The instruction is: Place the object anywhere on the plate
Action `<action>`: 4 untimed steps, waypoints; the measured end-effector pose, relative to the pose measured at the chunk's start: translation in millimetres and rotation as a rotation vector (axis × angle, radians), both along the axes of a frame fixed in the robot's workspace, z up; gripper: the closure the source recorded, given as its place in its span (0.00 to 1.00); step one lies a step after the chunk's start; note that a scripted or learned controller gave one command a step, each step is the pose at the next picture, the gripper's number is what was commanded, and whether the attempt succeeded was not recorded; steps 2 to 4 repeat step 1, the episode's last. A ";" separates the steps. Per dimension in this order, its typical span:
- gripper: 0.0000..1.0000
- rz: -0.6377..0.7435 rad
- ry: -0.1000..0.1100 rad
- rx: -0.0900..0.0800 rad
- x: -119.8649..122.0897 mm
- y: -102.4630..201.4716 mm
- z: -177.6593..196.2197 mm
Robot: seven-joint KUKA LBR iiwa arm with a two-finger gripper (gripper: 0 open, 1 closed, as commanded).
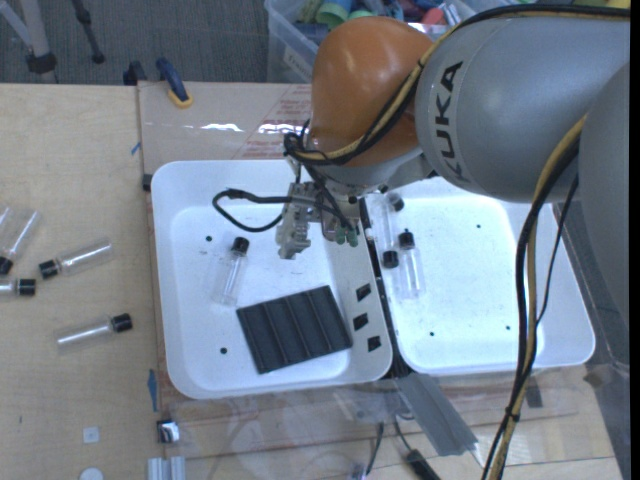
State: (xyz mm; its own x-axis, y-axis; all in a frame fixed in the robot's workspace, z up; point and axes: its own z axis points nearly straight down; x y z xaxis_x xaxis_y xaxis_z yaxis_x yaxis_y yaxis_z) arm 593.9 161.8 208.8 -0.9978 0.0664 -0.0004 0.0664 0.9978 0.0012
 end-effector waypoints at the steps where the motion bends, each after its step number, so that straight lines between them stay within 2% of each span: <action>1: 1.00 0.446 0.004 0.000 -82.7 0.2 30.6; 4: 1.00 0.446 0.004 0.000 -82.7 0.2 30.6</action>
